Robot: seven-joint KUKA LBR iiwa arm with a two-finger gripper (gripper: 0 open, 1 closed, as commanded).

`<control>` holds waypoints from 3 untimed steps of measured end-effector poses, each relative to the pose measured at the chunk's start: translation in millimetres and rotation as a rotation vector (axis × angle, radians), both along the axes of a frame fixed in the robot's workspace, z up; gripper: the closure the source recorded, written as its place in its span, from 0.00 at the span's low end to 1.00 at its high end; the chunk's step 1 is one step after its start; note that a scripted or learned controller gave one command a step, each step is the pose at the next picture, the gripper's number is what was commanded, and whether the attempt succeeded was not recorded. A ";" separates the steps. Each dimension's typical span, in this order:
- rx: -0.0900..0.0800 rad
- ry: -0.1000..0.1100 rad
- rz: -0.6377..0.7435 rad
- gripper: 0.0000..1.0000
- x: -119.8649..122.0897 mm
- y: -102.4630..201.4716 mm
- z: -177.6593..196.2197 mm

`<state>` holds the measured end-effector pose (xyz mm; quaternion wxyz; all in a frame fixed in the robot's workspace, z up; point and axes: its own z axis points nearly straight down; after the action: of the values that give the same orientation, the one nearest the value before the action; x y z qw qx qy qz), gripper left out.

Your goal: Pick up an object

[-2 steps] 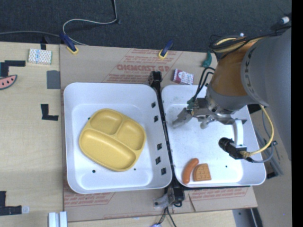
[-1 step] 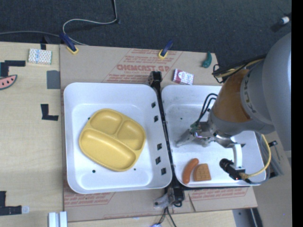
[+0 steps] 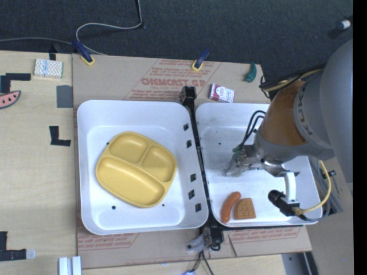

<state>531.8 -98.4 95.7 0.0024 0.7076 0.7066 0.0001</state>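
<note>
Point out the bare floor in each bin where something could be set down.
Left bin: a strip along the far wall and the near corners, around the yellow divided plate. Right bin: the far-left floor beside the divider. Crowded near the front, by the hot dog, toast and hand.

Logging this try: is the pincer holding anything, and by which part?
Nothing shows between its tips. The pincer sits low on the right bin's floor, apart from the sausage and cracker.

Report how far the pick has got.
Done: nothing visibly lifted; the sausage and cracker lie on the right bin floor, the yellow tray in the left bin. In hand: gripper low in the right bin. Left: grasp and lift.
</note>
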 end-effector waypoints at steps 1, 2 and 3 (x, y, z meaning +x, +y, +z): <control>0.000 0.000 0.000 0.00 -0.1 0.1 -0.1; 0.001 0.002 0.001 1.00 -0.2 0.7 9.1; 0.003 0.003 0.001 1.00 -0.4 1.5 18.1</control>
<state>531.4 -96.9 113.9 0.0003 0.7071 0.7071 0.0001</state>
